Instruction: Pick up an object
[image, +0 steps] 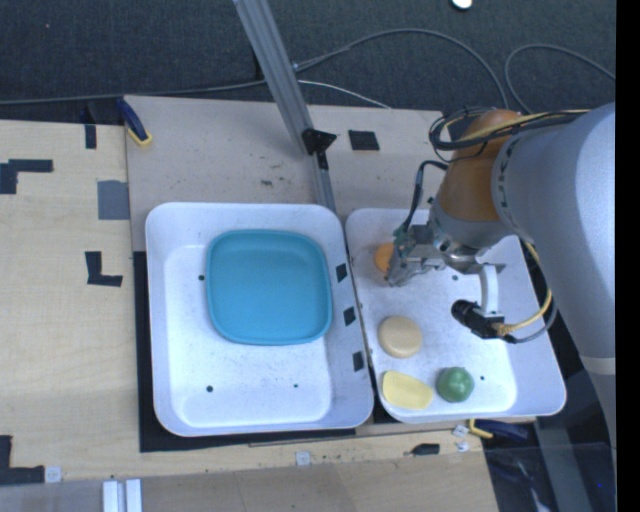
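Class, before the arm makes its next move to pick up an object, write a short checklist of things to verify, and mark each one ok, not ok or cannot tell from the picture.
1. Gripper is over the right bin: ok.
2. A target lies close to it: ok, the orange object sits right beside the gripper.
3. Object seen between the fingers: cannot tell, the wrist hides that spot.
4. Other targets are free to reach: ok, the beige round object, yellow object and green ball lie in the open.
5. Blue plate is out of the way: ok, it lies in the left bin.
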